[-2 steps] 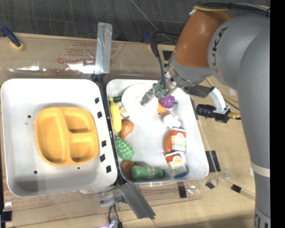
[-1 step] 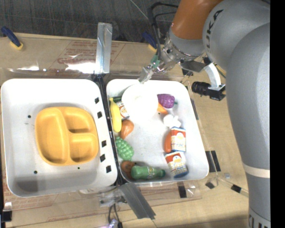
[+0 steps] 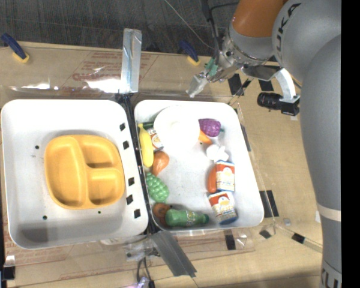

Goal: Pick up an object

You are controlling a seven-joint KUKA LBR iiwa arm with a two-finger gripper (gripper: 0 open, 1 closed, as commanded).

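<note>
Objects: glossy plastic toys (image 3: 218, 185) in smooth white bin (image 3: 252, 188).

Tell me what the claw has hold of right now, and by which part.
Nothing shows in the claw. It hangs above the far rim of the right shallow white bin, apart from the toy food inside.

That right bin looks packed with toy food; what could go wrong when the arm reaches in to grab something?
Two risks, as a guess:
1. The banana, onion and green grapes sit crowded against the right bin wall, so the gripper may hit the wall or nudge neighbours.
2. The two bottles lie touching; a grab might slip off.
</note>
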